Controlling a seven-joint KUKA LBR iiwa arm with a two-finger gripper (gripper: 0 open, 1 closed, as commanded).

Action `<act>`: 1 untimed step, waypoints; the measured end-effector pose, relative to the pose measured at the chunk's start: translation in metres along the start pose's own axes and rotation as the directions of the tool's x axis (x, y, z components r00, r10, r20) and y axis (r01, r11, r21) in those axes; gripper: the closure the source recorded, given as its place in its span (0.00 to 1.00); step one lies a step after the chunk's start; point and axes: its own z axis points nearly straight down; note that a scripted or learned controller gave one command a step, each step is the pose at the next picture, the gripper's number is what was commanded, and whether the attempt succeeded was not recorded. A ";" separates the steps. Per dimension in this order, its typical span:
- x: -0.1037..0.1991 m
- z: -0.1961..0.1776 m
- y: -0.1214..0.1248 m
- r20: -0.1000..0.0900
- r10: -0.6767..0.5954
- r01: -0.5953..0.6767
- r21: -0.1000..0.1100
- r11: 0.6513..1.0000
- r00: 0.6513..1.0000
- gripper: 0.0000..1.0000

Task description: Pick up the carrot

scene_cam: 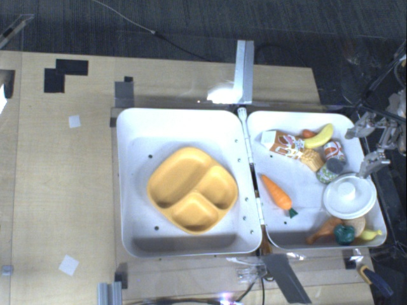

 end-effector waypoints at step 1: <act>0.057 0.044 0.019 -0.003 0.419 -0.419 0.001 0.908 0.908 0.00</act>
